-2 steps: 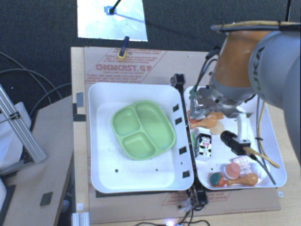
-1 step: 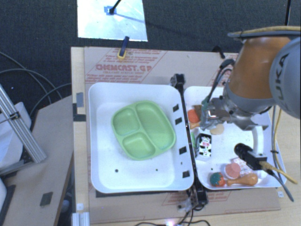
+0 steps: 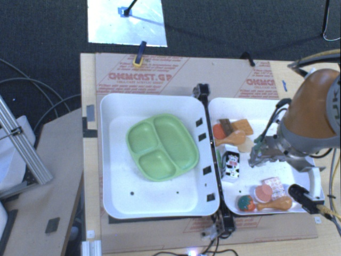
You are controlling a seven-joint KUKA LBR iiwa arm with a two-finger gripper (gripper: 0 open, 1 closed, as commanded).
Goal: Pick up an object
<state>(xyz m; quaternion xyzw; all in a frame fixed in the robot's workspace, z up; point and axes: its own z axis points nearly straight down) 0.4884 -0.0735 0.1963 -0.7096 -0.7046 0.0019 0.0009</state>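
From above, the claw (image 3: 259, 156) hangs over the right bin (image 3: 277, 106) — whether it is open or closed cannot be told. Small objects (image 3: 232, 132) lie scattered in that bin. The left bin (image 3: 114, 196) holds a green divided plate (image 3: 161, 146).

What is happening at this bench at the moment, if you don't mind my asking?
A robot arm reaches into the right bin, its hand low among small toys: a black-and-white one, orange pieces and a pink-and-orange cluster. Nothing visibly sits in the hand. The left bin holds a green divided plate.
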